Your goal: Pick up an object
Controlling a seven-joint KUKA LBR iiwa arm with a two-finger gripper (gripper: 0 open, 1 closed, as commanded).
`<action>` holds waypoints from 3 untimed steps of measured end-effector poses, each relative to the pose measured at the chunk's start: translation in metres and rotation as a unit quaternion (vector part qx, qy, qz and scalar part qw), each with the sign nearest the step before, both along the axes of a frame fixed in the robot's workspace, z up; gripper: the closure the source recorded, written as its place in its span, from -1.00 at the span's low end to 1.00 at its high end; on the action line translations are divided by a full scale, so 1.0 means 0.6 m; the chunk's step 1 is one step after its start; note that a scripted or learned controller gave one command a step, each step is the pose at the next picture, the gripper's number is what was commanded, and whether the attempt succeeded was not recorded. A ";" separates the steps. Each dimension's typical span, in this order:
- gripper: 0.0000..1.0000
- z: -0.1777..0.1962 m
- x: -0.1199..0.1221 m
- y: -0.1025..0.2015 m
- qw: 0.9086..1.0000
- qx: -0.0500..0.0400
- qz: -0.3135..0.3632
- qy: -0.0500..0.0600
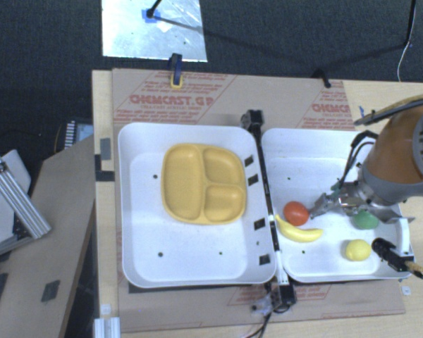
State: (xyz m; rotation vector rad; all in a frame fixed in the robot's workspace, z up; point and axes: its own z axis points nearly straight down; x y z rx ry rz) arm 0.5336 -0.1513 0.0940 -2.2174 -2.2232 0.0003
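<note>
The right bin [303, 150] holds several small pieces. A red-orange round fruit [296, 213] lies near its left wall, with a yellow banana [300, 233] just below it. A green piece [366, 220] sits further right, partly under the arm, and a yellow lemon [357, 249] lies near the front rim. My gripper [326, 204] is low in this bin, pointing left, its tip just right of the red fruit and above the banana. Nothing shows in its grasp.
The left bin [137, 245] carries a yellow plate with three compartments [202, 183]. A black divider strip [263, 189] runs between the two bins. The grey and orange arm [402, 153] covers the right bin's right side.
</note>
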 end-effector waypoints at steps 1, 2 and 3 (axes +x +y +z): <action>-1.00 -0.016 0.001 0.000 1.000 0.000 -0.002 -0.001; 1.00 0.002 0.002 0.000 1.000 -0.001 -0.002 -0.002; 1.00 0.107 0.011 -0.002 1.000 -0.001 0.001 -0.004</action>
